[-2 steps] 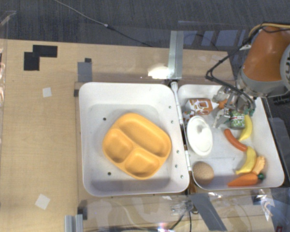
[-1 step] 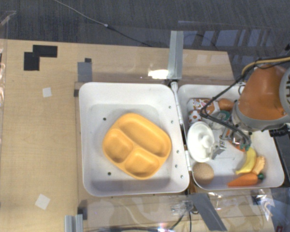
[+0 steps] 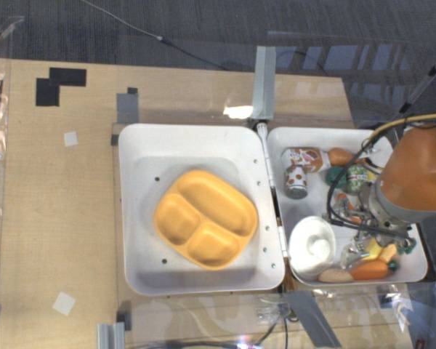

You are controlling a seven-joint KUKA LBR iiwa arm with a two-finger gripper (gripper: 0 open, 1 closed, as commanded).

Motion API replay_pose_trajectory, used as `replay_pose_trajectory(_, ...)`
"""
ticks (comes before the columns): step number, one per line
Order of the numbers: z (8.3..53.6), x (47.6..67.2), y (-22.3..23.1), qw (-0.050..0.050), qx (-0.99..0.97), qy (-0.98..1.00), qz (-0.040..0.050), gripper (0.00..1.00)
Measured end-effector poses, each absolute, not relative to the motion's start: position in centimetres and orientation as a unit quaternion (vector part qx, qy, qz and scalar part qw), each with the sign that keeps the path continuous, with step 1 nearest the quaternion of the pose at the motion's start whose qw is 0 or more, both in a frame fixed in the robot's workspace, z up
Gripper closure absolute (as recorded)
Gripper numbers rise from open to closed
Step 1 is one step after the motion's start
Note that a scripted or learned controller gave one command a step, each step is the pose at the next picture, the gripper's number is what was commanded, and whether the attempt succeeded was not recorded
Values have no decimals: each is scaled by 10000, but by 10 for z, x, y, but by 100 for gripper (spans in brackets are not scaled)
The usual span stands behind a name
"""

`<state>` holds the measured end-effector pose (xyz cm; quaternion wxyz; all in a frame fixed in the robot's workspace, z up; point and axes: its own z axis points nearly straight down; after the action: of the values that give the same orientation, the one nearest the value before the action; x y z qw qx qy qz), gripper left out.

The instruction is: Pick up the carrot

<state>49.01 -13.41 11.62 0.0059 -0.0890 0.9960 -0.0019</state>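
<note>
Just below the jaws (spread or pinched, I cannot tell) lies the carrot (image 3: 370,270).

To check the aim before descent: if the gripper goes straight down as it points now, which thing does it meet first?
Probably the carrot, which lies just under the gripper in the right bin; a yellow piece beside it is close, and depth is unclear.

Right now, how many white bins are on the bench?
2. The left bin holds a yellow divided plate; the right bin beside it holds the carrot and other items.
</note>
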Motion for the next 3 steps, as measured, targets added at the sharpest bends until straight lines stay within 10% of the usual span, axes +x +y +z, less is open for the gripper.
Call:
replay_pose_trajectory(2,90,525,-111,75,354,9993,-12,0)
replay_pose_trajectory(3,168,521,-134,63,2460,9692,4,0)
